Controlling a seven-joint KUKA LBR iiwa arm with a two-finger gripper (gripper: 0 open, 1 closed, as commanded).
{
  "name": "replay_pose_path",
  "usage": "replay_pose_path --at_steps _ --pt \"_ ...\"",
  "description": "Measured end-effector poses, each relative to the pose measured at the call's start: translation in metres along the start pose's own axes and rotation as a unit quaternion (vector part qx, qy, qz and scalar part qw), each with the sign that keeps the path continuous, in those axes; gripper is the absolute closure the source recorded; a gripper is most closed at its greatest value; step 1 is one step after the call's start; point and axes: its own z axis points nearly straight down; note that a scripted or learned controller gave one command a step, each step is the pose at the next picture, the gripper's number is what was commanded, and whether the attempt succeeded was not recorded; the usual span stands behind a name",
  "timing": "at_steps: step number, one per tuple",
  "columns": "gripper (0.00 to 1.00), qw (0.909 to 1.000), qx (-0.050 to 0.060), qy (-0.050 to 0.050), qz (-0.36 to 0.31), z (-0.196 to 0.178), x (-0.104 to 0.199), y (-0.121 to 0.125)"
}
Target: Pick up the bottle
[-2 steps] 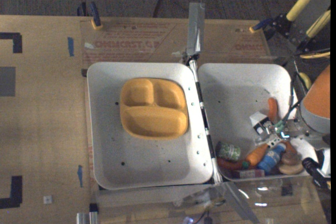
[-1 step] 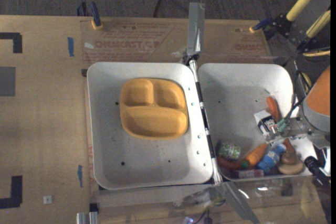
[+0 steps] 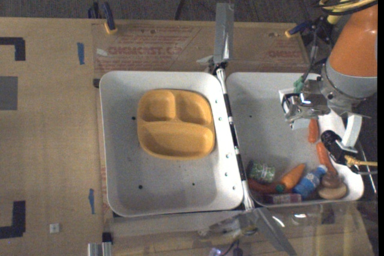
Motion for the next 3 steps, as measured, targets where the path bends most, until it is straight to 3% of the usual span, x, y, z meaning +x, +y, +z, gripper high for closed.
replay_pose_path --at_steps 1,3 --pt "1.00 0.9983 0.000 -0.001 0.058 -0.062 0.035 0.070" --pt "1.00 0.9986 0.002 -0.003 0.053 -0.079 0.039 0.072"
